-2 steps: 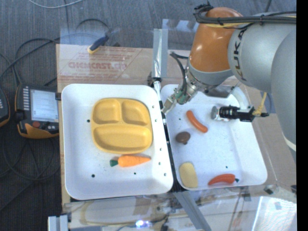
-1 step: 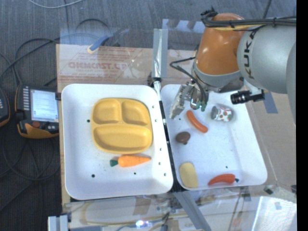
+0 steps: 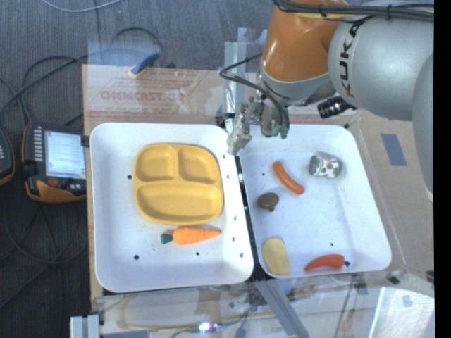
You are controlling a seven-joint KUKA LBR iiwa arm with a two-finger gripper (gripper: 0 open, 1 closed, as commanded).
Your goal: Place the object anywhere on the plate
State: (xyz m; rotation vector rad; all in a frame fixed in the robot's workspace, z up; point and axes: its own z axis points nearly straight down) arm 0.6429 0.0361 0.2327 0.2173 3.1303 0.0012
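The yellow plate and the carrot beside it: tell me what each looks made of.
Yellow plate: likely moulded plastic, matte, with three rounded compartments and one uniform colour. Carrot: probably toy plastic or rubber, smooth and evenly orange with a solid green stub.

The grey arm [image 3: 384, 55] carries the brand name KUKA in dark capital letters on its casing, just beside the orange band and running at a slant. The flat cardboard sheet [image 3: 151, 97] lying behind the two bins bears a line of faded red capital lettering, too washed out to read with any certainty. The handheld control pendant [image 3: 60, 162] left of the bins has a lit screen, but whatever is written there is too small to make out.
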